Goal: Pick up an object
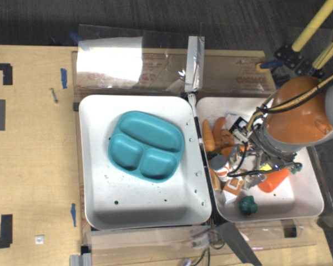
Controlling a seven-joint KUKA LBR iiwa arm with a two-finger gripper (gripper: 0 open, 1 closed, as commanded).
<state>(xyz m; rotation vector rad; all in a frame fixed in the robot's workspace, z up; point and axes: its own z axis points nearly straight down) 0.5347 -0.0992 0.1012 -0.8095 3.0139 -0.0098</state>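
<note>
White bins: two are counted, side by side on the bench; the left bin (94, 204) and the right bin (308, 201) are set against each other at a central divider.
Left bin contents: one teal tray (146, 144) with three compartments is seen lying tilted near the bin's middle.
Right bin contents: a cluster is packed along the left wall. One orange carrot-like piece (208, 135) lies near the divider, one dark green piece (247, 205) lies near the front edge, and one orange-red object (274, 180) lies just right of the gripper. Other small items are too jumbled to be counted.
Gripper (255, 168): it is lowered over the cluster in the right bin.
Fingers: whether they are apart or together cannot be told.
</note>
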